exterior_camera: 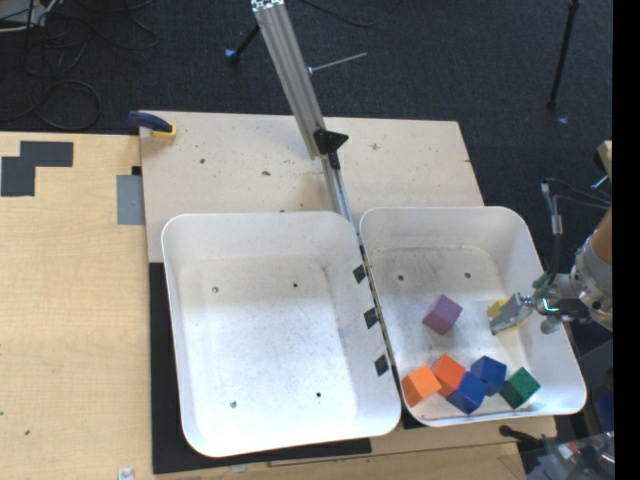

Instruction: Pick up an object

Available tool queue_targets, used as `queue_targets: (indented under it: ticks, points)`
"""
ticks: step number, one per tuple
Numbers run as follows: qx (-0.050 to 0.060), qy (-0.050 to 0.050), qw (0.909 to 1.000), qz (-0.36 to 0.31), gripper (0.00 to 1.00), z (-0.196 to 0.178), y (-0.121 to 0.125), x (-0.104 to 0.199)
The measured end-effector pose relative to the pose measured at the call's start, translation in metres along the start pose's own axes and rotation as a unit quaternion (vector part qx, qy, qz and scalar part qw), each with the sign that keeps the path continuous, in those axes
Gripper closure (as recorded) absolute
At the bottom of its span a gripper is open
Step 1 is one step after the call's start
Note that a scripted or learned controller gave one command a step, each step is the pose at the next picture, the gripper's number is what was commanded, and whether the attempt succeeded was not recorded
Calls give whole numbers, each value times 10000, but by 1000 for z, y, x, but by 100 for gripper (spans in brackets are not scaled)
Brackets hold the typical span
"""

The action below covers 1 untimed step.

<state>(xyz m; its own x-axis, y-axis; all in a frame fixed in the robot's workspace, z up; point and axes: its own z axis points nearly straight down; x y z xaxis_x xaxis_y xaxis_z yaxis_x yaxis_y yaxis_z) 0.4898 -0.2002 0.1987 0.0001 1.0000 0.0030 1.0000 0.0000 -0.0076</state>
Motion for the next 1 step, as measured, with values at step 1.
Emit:
queue_targets:
  ticks: [1]
  points:
    - [-24, -6, 10000, 2, 0, -2, 1, -1]
